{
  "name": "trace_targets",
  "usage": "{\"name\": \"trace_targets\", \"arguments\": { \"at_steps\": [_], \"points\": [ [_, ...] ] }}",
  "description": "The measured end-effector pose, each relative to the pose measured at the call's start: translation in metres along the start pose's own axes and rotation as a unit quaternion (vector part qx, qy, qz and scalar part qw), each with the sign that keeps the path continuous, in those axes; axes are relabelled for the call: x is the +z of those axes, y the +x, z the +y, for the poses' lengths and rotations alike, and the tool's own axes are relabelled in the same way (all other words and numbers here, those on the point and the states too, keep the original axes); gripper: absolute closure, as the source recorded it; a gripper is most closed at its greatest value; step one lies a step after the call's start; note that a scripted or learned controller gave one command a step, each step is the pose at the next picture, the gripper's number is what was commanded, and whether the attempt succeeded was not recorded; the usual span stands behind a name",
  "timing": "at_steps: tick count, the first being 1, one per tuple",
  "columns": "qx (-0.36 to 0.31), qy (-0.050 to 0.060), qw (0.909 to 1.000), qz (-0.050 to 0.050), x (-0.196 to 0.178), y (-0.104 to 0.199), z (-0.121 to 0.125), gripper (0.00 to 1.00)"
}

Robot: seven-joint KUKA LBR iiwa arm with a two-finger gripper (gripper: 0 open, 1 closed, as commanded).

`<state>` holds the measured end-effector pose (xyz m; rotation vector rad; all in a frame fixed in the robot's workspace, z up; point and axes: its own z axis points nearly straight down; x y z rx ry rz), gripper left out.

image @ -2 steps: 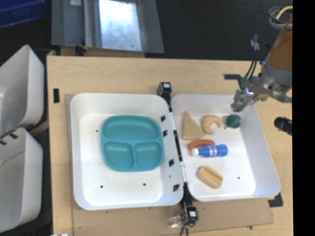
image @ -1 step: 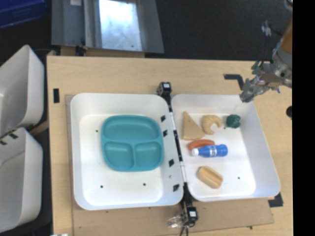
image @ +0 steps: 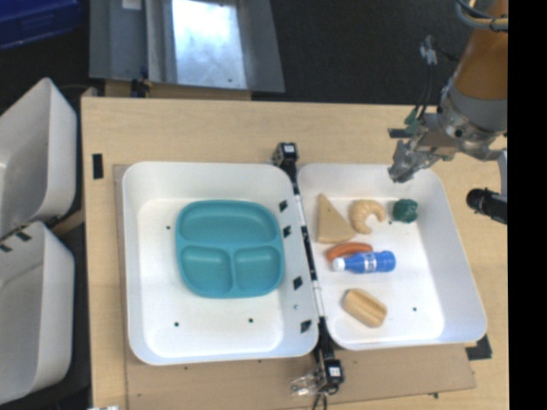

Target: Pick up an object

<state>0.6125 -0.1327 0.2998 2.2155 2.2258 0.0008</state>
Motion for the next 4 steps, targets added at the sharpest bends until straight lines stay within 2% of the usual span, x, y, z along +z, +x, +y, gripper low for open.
{"name": "trace_targets", "arguments": {
  "at_steps": [1,2,3,4],
  "points": [
    [0.000,0.000,1.0000,0.000,0.002,0.048,-0.013,1.00],
    [0.000,0.000,1.0000,0.000,0.012,0.103,-0.013,1.00],
    [0.001,0.000,1.0000,0.000,0.028,0.160,-0.022,1.00],
    [0.000,0.001,1.0000,0.000,0.053,0.203,-0.029,1.00]
  ]
}}
